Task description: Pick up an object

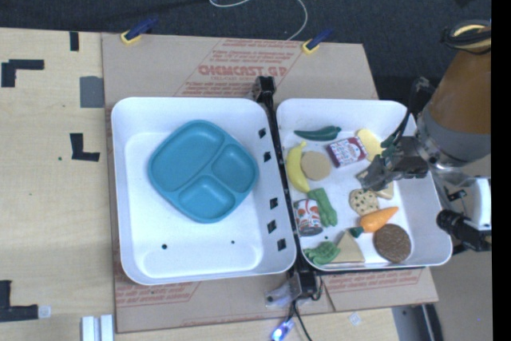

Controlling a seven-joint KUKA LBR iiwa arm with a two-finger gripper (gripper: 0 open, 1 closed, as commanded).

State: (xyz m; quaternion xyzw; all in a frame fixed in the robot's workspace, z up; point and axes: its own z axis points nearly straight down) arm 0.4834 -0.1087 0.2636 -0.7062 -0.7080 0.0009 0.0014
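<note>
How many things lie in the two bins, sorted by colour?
Blue: 1, the divided plate
Green: 3, pepper, pickle, leafy piece
Yellow: 2, banana, lemon
Orange: 1, carrot
Brown or tan: 4
Red-labelled: 2
Total: 13

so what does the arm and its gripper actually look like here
The arm is a thick rounded column, grey lower down with a broad orange band above the wrist. Its gripper is a small dark metal assembly, with dark cables looping beside it. No markings are legible.
</note>
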